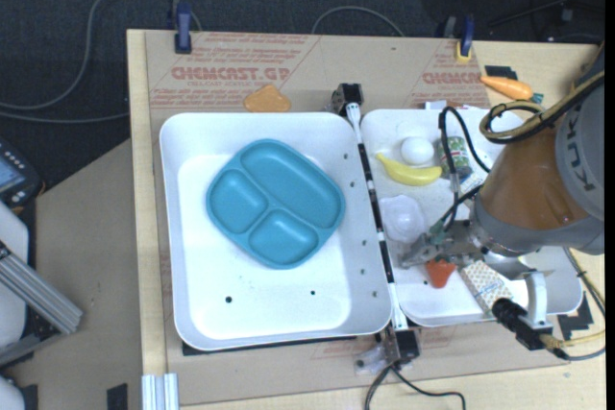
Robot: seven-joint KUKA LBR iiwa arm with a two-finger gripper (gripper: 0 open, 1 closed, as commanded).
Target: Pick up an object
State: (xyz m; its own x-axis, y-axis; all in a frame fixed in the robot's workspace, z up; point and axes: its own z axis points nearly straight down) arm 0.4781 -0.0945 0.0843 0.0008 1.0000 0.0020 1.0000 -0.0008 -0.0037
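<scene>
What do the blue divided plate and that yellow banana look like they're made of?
The blue divided plate looks like moulded plastic: one even turquoise colour, smooth rounded compartments, a soft matte sheen. The yellow banana is probably a plastic toy, since its colour is uniform and it has a slightly glossy skin with no brown marks, though a real one cannot be ruled out from this view.

Glossy blue plastic plate (276,202) in smooth white plastic bin (192,235).

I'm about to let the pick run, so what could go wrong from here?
1. The tool sits low in the right bin, near an orange piece and a clear cup; it may nudge one instead of gripping.
2. The banana and white ball lie close together, so a grab there could catch both.
</scene>
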